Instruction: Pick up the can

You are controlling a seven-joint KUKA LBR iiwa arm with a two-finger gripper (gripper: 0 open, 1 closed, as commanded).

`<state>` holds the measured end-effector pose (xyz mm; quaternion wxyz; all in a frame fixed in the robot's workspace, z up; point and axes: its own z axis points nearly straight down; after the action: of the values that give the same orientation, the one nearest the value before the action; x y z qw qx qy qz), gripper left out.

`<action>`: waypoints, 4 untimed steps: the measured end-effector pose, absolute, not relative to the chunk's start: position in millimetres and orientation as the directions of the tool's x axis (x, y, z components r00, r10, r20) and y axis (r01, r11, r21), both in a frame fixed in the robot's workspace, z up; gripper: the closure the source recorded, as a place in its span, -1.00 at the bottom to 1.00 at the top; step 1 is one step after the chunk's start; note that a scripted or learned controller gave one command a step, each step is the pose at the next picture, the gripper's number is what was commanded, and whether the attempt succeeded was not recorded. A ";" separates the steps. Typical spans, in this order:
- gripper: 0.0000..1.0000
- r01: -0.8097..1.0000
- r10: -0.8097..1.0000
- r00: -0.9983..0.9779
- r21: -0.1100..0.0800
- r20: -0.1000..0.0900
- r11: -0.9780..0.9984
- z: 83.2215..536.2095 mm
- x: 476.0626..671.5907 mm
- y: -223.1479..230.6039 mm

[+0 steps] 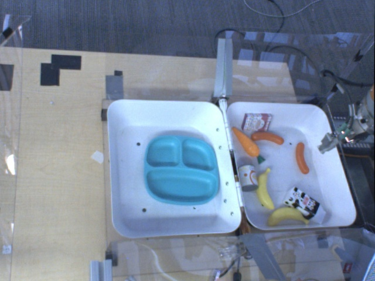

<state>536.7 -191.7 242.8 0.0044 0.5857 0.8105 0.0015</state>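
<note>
The can (pixel 247 176) is small and white with a dark label and a grey end. It lies in the right bin (pixel 334 174) against its left wall, between a carrot (pixel 245 141) and a yellow banana (pixel 265 188). My gripper (pixel 331 140) hangs over the bin's right rim, well to the right of the can and apart from it, with nothing in it. The arm behind it is cut off by the view's right edge.
The right bin also holds two sausages (pixel 268 137) (pixel 302 157), a red and white packet (pixel 256 122), a second banana (pixel 287 216) and a black and white carton (pixel 302 202). A blue divided plate (pixel 180 170) lies in the left bin (pixel 126 174).
</note>
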 end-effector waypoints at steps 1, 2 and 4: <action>1.00 0.948 0.948 -0.317 0.014 -0.010 0.318 254.6 539.0 -191.3; 1.00 0.947 0.947 -0.321 0.021 -0.015 0.321 266.7 541.2 -191.0; 1.00 0.979 0.979 -0.205 0.007 -0.003 0.205 261.8 596.9 -159.2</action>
<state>596.9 -159.2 261.8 0.0035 0.6306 0.7761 0.0016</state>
